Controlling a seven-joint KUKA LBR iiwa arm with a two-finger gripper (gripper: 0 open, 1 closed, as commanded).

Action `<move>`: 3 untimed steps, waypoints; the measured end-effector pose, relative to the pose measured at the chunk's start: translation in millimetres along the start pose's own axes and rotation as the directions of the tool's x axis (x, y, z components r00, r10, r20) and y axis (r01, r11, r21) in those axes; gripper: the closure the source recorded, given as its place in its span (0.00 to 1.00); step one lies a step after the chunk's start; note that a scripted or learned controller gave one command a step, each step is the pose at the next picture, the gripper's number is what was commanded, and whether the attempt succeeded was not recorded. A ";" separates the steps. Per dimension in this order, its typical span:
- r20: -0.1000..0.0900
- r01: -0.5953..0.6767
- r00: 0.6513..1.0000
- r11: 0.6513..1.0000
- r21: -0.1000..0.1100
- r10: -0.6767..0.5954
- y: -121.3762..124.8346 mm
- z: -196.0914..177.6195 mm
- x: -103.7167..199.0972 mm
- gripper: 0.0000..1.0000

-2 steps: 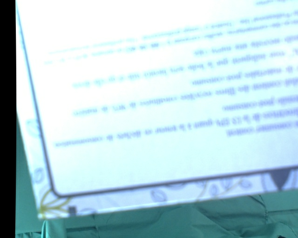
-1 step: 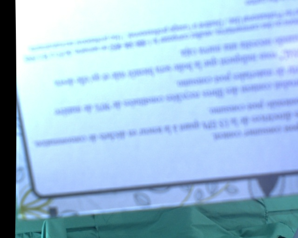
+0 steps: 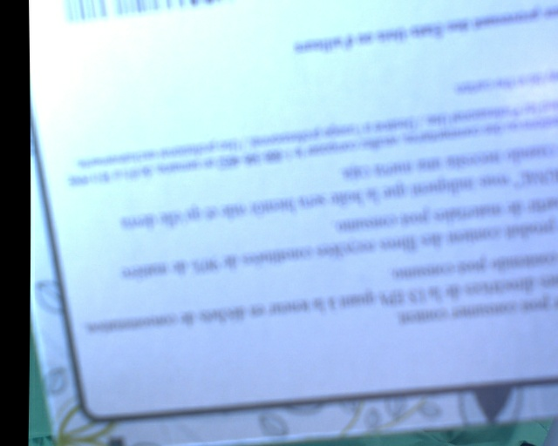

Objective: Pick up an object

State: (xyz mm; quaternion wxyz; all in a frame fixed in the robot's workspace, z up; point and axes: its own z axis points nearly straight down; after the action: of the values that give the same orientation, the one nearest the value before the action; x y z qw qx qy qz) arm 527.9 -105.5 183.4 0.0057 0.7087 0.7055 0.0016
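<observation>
A large flat package face (image 3: 296,218) sits very close to the camera and blocks the bench. It is white with a thin dark rounded border, several lines of blurred upside-down print, and part of a barcode (image 3: 87,9) at the top left. Along its left and lower margin runs a leaf pattern (image 3: 279,425) in grey and yellow. The bins and the arm are hidden behind it.
A strip of green (image 3: 39,409) shows at the lower left beside the package edge.
</observation>
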 end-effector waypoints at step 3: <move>0.004 -0.011 1.000 1.000 -0.014 0.011 -33.8 -50.1 170.0 0.00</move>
State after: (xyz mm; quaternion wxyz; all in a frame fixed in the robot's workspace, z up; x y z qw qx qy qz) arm 494.4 65.0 232.2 0.0120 0.7124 0.7016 0.0052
